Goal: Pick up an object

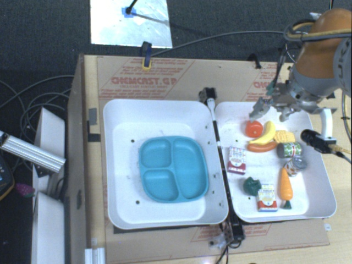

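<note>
Nothing picked yet. Pincer (273, 108) hangs open w/ nothing in it, just above the tomato (253, 128) at the right bin's (324, 202) back edge. Banana (265, 134) touches tomato's right. Descent, grasp, lift all left.

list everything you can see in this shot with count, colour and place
bins: 2, white, side by side on the bench
divided plate: 1, light blue, left bin
tomato: 1, red-orange, right bin, far side
banana: 1, yellow, beside the tomato
hot dog: 1, orange, under the banana
corn: 1, yellow, right of the banana
can: 1, silver and green, right bin
cartons: 2, red and white, right bin
broccoli: 1, dark green, right bin
carrot: 1, orange, near right
arm: 1, grey and orange, upper right
gripper: 1, grey, above right bin's far edge
</note>
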Robot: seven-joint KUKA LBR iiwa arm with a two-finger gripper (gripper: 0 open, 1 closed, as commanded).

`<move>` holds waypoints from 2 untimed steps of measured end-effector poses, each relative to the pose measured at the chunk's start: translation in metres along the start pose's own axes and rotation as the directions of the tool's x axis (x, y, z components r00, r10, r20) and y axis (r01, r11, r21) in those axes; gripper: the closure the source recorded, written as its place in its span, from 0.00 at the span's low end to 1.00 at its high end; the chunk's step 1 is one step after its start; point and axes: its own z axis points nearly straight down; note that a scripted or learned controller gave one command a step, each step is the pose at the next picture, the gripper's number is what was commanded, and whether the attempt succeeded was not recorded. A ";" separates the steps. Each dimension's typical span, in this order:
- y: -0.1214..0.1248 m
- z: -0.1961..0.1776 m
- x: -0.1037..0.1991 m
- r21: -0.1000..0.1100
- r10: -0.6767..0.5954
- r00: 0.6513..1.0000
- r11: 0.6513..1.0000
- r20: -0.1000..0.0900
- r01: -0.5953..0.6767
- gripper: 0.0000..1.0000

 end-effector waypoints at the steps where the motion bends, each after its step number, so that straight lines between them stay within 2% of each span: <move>1: 0.018 0.137 -0.015 0.005 0.002 1.000 1.000 -0.001 -0.002 0.00; 2: 0.019 0.124 -0.015 0.001 0.001 1.000 1.000 0.000 -0.001 1.00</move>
